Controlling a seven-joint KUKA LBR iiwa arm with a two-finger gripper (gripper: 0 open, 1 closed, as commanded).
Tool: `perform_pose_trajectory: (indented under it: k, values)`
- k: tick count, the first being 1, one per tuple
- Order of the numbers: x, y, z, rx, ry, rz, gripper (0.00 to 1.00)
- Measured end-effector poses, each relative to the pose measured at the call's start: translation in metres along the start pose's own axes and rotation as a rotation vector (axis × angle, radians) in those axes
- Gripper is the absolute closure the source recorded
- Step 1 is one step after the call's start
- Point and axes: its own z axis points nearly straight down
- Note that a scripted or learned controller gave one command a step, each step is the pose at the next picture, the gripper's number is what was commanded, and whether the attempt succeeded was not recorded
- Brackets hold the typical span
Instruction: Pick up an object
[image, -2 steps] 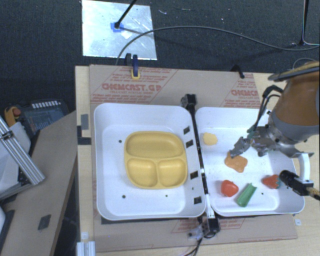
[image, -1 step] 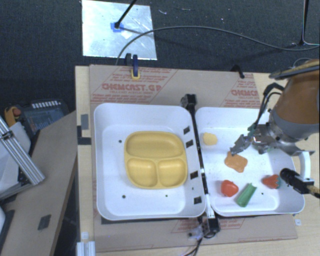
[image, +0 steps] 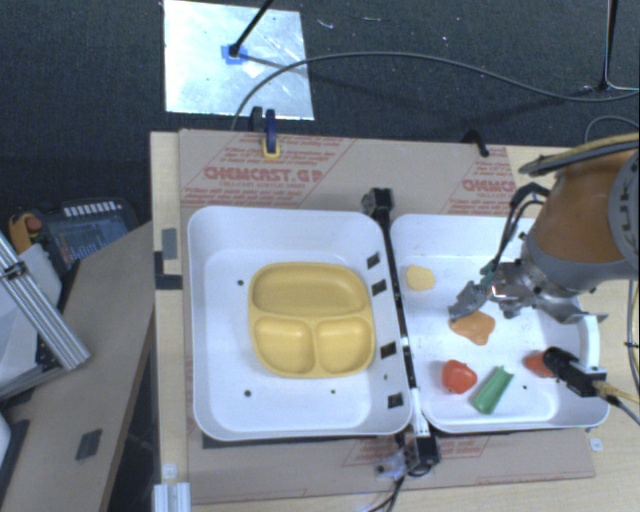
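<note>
My gripper (image: 470, 300) hangs at the right of the frame, just above the orange piece (image: 473, 326) in the right bin (image: 440, 235). I cannot tell how the jaws stand. I should drop straight down and close slowly around it.

You could read "CHEMCAST GP" in red print on the brown protective sheet (image: 300, 165) under the bins, once at the far left behind the left bin (image: 215, 330) and again, partly cut off by the arm, at the far right; nothing else was legible.
</note>
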Motion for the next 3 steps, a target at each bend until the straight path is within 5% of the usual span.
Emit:
perform_pose_trajectory:
  k: [2, 3]
  values:
    - [0.008, 0.0, 0.084, -0.008, -0.002, -0.001, 0.0]
    - [0.007, 0.001, 0.072, -0.012, -0.004, 0.0, 1.0]
